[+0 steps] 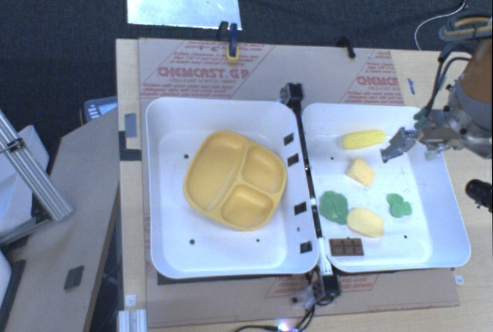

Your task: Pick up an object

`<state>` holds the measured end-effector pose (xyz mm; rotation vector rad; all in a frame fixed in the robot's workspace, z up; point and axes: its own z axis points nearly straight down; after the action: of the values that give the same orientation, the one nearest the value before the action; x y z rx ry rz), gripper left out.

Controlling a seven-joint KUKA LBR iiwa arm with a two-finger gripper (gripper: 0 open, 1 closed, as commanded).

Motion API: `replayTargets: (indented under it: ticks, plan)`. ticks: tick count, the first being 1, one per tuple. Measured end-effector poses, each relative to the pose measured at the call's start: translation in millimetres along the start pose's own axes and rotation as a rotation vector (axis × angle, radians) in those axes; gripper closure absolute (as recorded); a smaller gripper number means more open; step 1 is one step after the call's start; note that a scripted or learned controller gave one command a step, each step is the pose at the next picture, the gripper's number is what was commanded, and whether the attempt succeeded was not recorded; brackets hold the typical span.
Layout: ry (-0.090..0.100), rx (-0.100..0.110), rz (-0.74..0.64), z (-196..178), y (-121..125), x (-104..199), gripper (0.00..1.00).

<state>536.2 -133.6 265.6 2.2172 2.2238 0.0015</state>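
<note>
Camera view: gripper (pixel 400 144) over right bin (pixel 447 246), finger spread unclear, gripping nothing visible. Below: corn (pixel 363 139), cheese (pixel 361 172), two greens, lemon (pixel 365 222), chocolate (pixel 346 247). Tray (pixel 235 179) in left bin (pixel 169 246).

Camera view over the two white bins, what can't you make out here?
- Two-finger gripper: small and blurred over the right white bin; finger state unreadable.
- Grey arm: cut off by the right edge.
- Dark brown ridged rectangle: too small to identify.
- Floor of the left white bin: partly hidden under the yellow divided plastic tray.
</note>
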Motion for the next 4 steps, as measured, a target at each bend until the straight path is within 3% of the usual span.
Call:
replayTargets:
  ticks: [1, 2, 3, 4]
  plan:
    - [0.001, -0.007, -0.007, -87.1, -36.3, 56.1, 0.0]
    - [0.003, -0.016, -0.011, -203.4, -21.1, 130.9, 0.0]
    - [0.005, -0.007, -0.014, -255.4, -24.4, 237.8, 0.0]
    - [0.0, 0.008, -0.009, -168.2, -50.4, 299.2, 0.0]
